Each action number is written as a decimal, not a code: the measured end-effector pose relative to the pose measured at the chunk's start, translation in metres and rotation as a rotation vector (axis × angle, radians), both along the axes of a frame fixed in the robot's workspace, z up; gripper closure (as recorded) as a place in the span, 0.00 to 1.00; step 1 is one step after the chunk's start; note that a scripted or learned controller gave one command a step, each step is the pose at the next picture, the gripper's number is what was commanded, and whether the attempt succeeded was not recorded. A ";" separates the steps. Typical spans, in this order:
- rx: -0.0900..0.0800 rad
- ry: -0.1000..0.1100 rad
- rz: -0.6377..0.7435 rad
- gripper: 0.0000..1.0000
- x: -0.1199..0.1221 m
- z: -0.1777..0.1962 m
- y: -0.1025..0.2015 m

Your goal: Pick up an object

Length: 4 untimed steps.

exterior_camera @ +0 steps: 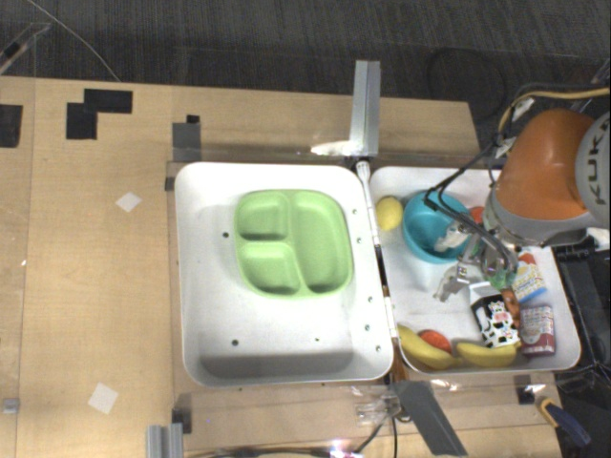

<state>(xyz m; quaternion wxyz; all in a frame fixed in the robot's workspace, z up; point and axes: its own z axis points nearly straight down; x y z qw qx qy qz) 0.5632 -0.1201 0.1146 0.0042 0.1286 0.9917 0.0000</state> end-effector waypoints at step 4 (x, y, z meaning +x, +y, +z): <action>0.004 -0.009 -0.346 0.00 0.064 -0.025 0.035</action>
